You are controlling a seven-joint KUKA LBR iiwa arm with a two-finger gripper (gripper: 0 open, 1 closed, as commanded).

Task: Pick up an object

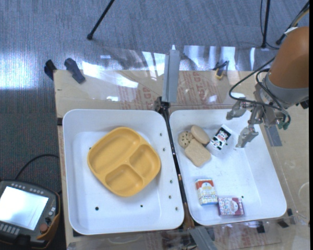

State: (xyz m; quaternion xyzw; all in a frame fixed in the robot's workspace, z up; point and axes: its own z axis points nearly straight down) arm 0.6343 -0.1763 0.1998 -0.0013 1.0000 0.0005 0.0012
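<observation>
The work surface is a tan bench (120, 90) bearing two shallow white bins side by side, set on a grey carpeted floor (31, 35). Nearest the camera, a teach pendant (22, 208) with a lit screen lies on the floor at lower left. The left bin (78, 134) holds one yellow divided plate (124, 160), lying flat near its centre.

In the right bin (255, 189), the near corner holds a small red-and-white carton (205, 190) and, just beside it, a pink-and-white box (230, 206). Farther back lie a tan wafer (197, 152), a round speckled cookie (185, 138) and an oval biscuit (200, 134), clustered and touching. Just right of them stands a black-and-white milk carton (220, 138), tilted.

The gripper (242, 124) hangs over the far right part of this bin, near the milk carton. Its two fingers (246, 137) are spread apart with nothing between them. Tripod legs (104, 12) stand on the floor beyond.
</observation>
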